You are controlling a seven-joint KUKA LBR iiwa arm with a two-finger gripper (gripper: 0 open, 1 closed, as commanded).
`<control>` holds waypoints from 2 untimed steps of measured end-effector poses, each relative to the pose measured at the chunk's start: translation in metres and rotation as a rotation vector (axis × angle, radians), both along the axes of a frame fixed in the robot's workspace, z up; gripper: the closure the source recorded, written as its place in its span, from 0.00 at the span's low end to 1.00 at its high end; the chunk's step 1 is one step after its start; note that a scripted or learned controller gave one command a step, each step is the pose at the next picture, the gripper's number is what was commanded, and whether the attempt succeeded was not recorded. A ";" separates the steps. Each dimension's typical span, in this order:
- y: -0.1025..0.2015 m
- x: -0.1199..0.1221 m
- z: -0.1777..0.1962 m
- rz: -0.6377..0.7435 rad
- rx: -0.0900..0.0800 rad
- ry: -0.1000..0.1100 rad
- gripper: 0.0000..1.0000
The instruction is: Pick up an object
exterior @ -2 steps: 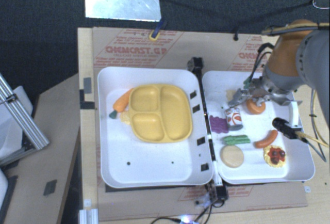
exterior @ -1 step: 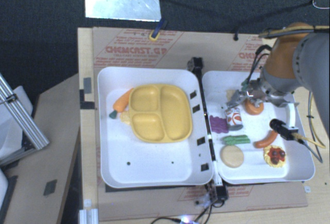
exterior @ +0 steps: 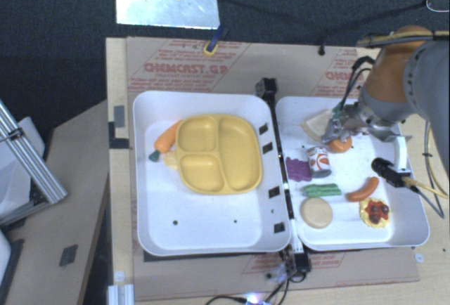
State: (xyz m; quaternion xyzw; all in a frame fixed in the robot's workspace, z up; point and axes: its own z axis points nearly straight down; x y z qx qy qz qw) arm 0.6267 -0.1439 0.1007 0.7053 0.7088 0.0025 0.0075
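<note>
Right now the gripper point(exterior: 336, 133) is hanging low over the right bin point(exterior: 415, 226), toward that bin's twelve o'clock, with its tips sitting just beside an orange piece point(exterior: 341, 145) and at the edge of a pale wedge point(exterior: 316, 124). I cannot tell how it is set, since the wrist is covering it from above, and nothing is visibly gripped. The orange piece, lying at about one o'clock from the bin's middle, is looking like the likeliest target. It is probably a light, hollow plastic toy, stiff and rather slick, so it may be squirting sideways under an off-centre squeeze; taking it across its widest part, square on, seems safest. Nearby, at six o'clock from it, a small can point(exterior: 320, 160) and a purple cluster point(exterior: 298, 169) are crowding the approach. Over in the left bin point(exterior: 151, 226) a yellow divided tray point(exterior: 214, 153) is lying with a carrot point(exterior: 167, 135) at its nine o'clock.
</note>
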 end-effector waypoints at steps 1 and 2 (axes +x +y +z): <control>-0.003 0.002 0.065 -0.001 0.005 0.005 1.00; -0.003 0.005 0.120 0.000 0.005 0.005 1.00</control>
